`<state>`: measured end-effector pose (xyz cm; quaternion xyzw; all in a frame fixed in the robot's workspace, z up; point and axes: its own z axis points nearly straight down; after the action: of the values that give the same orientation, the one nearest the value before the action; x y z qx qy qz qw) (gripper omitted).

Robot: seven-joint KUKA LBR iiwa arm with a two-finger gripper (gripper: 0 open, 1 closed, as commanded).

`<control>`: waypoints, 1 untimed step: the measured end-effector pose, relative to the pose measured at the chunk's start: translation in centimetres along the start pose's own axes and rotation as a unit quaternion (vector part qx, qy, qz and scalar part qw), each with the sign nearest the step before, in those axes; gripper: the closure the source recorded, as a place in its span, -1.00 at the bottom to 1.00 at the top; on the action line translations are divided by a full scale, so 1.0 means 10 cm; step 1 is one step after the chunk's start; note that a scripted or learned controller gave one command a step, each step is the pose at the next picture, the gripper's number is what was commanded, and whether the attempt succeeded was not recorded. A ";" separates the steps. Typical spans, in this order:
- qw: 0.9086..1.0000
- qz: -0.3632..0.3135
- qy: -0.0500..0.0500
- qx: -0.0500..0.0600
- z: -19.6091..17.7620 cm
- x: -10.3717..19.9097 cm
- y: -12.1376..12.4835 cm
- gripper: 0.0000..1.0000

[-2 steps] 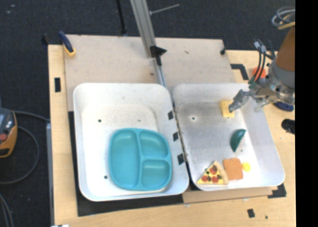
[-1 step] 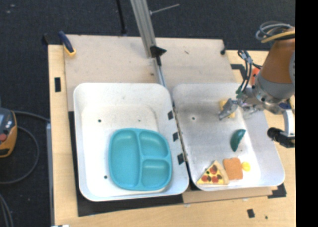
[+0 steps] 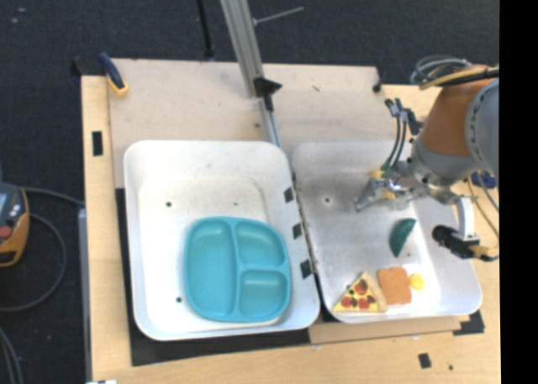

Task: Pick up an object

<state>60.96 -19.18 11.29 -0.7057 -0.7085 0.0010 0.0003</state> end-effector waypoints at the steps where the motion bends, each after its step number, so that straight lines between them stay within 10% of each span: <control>1: 1.000 0.000 -0.001 -0.003 -0.15 -0.02 0.01 1.00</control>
<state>61.11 -19.33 12.77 -0.7055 -0.7087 -0.0008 -0.0028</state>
